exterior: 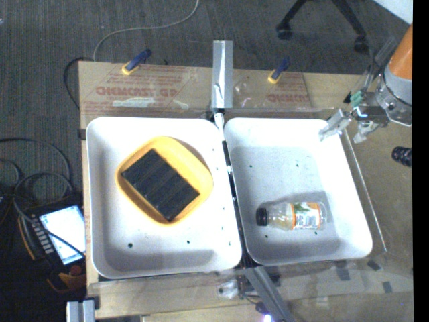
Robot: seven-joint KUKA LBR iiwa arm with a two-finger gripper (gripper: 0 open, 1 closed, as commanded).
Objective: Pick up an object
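Arm (405, 66) cut off by right edge, just the orange band and wrist in view. Claw (343, 127) small and blurry at the right bin's (348, 247) far right corner, finger state unreadable. Bottle (293, 216) label too blurred to read. Red print on the cardboard sheet (144, 92) behind the bins too faint to make out. Chair base (328, 5) cropped by top edge. Tablet-like device (57, 233) on the floor at left, screen detail too small to tell

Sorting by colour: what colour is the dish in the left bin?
Yellow dish, holding a black ridged block; camera view.
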